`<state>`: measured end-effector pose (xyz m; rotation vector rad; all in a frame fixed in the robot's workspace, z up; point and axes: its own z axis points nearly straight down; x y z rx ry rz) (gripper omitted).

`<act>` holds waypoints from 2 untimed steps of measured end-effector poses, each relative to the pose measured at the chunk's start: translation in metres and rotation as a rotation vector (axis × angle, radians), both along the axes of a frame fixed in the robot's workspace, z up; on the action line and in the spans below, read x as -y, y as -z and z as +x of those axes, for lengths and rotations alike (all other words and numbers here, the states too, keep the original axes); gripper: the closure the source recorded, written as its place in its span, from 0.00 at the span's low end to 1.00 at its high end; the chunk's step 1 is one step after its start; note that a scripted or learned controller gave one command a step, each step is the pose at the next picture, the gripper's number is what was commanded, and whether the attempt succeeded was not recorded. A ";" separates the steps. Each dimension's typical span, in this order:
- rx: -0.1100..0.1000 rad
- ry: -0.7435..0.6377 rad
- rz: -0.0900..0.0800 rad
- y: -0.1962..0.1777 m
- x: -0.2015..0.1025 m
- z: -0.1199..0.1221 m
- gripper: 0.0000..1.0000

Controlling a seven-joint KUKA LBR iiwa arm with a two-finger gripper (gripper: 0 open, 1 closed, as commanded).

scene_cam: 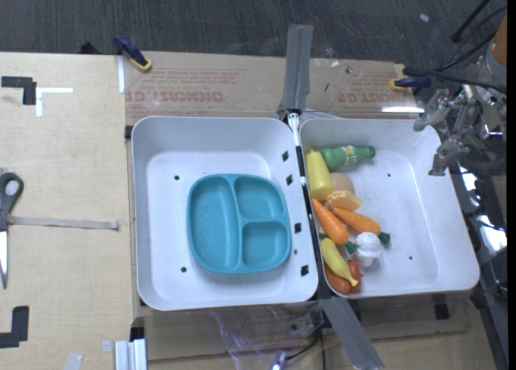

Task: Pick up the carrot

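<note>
Approach not yet made; gripper (451, 139) parked at the right bin's (427, 223) upper right rim, grip state unreadable.

Left bin (153, 199) holds a teal divided plate (239, 222). The carrot (357, 220) lies in the right bin's left-side pile, touching a second carrot (330, 222), near a green bottle (347, 155). It sits well left of and below the gripper. Best descend straight onto its free mid-length, jaws across the body, clear of neighbours.

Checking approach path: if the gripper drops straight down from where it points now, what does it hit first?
Probably bare floor of the right bin near its right wall. The gripper sits well right of the carrot and the toy pile; depth is hard to judge.
</note>
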<state>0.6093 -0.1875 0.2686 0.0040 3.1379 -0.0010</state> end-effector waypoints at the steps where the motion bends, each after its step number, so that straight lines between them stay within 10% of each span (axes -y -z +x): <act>1: 0.000 -0.063 0.000 0.084 -0.041 -0.027 0.00; 2: 0.014 -0.424 -0.008 0.168 -0.074 -0.060 0.00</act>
